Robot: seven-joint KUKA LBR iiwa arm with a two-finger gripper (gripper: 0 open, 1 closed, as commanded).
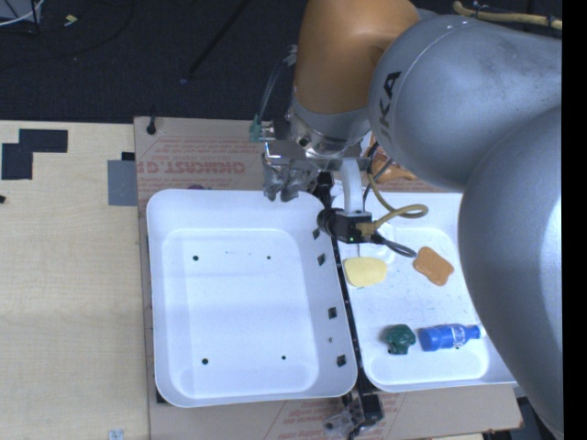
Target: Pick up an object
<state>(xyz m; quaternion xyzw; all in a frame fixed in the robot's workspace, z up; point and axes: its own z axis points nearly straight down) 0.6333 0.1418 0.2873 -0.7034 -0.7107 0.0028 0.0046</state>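
My gripper (282, 187) hangs over the far rim of the left bin (158, 273), near the divide between the two bins. Nothing shows in its grasp. The right bin (440, 378) holds a pale yellow flat piece (365, 270) near its left wall. An orange-brown block (433, 265) lies to the right of that piece. Toward the front sit a small dark green object (398, 338) and, right beside it, a blue bottle (448, 336) on its side. All of these lie in front of and to the right of the gripper.
The big grey arm with its orange band (348, 53) covers the far and right parts of the right bin. Both bins rest on a cardboard sheet (202, 154). Pale bench surface (64, 282) stretches to the left.
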